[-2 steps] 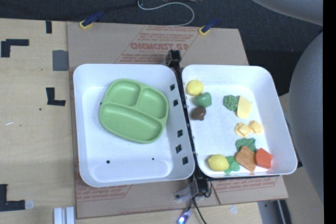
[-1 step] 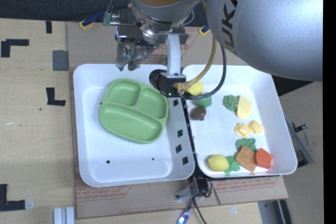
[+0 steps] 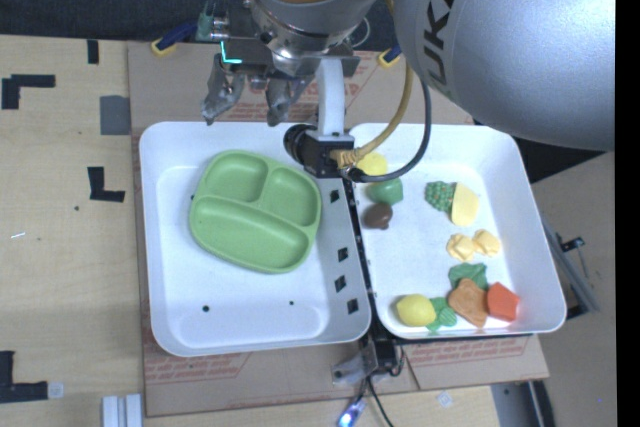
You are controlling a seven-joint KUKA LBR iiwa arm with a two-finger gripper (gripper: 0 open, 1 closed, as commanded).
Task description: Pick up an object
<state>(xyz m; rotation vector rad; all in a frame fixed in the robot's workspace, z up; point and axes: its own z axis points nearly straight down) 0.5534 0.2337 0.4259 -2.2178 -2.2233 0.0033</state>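
The left bin (image 3: pixel 165 305) holds a green divided plate (image 3: pixel 256 210); the right bin (image 3: pixel 530 215) holds small toy foods (image 3: pixel 470 300). The gripper (image 3: pixel 247 105) hangs parted, gripping nothing, above the left bin's far rim.

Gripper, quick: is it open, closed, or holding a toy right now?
Gripper: fingers open, nothing between them, above the back rim of the left bin.

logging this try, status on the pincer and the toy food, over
Pincer above left bin's far rim, fingers apart, nothing between them. Toy food untouched in right bin: lemon, orange wedge. Green divided plate in left bin.
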